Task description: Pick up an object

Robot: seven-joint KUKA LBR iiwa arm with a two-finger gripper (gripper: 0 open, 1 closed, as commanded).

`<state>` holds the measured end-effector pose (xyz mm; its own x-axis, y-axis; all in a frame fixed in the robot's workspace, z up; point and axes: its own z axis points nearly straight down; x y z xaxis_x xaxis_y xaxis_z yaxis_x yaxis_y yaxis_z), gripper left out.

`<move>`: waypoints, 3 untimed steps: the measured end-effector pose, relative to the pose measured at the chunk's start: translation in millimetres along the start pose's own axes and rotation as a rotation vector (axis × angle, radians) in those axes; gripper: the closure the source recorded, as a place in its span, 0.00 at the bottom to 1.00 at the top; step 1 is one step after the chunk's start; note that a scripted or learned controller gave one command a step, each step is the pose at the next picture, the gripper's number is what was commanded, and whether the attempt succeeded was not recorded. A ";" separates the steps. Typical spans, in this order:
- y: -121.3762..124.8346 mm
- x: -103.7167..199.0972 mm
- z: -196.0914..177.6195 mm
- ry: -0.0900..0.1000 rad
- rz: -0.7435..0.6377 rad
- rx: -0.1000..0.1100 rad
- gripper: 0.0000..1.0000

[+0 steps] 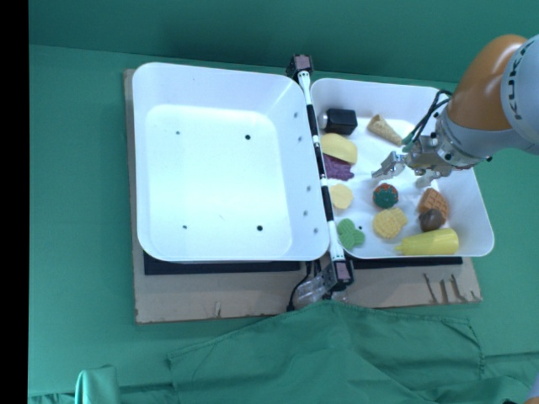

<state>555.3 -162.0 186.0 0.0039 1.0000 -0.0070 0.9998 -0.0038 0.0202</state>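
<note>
Toys crowd the right bin [472, 194]: a green-red ball [386, 195] mid-bin, a yellow waffle piece [390, 223] just beside it. Gripper [389, 166] hovers just above the ball, fingers spread, nothing between them. Risk here: closing could clip the waffle too, or squirt the round ball sideways.

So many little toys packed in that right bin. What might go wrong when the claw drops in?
The gripper hangs over a bare patch, so it may close on nothing. The round green-and-red toy just below it could roll aside. The purple piece lies partly under the yellow slice by the bin wall, which may block a finger.
</note>
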 end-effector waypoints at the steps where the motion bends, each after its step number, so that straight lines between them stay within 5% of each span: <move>1: -16.8 -5.8 -0.4 0.000 0.000 -0.001 0.00; 3: -11.7 -24.1 0.4 0.002 -0.001 0.000 0.00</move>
